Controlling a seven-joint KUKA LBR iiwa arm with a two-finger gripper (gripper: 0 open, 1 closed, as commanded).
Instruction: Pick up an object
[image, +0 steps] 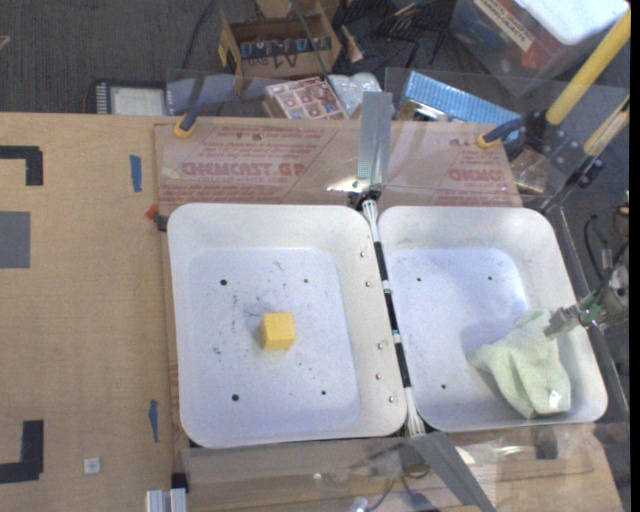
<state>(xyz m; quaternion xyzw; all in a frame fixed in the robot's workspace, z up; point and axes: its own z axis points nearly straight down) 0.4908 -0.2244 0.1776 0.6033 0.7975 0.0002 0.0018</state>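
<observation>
Two objects are available to you: a yellow cube (279, 331) lying alone near the middle of the left bin (200, 420), and a pale green cloth (525, 372) crumpled in the front right corner of the right bin (450, 225). Both rest flat on the bin floors — nothing is lifted yet.

At the right edge of the right bin you can see the end effector (566, 320), low and just at the upper corner of the cloth. It looks to be touching or very near the fabric, but this part of the view is small and blurred; I cannot tell how it is set, or whether any fabric is caught in it.

I judge that the step in hand is the reach or the grasp on the cloth, so the task is in its early part. For the next move, you need a firm pinch on a fold of the cloth, then a straight lift — a soft cloth can slip out easily, so check that it rises with the arm.
</observation>
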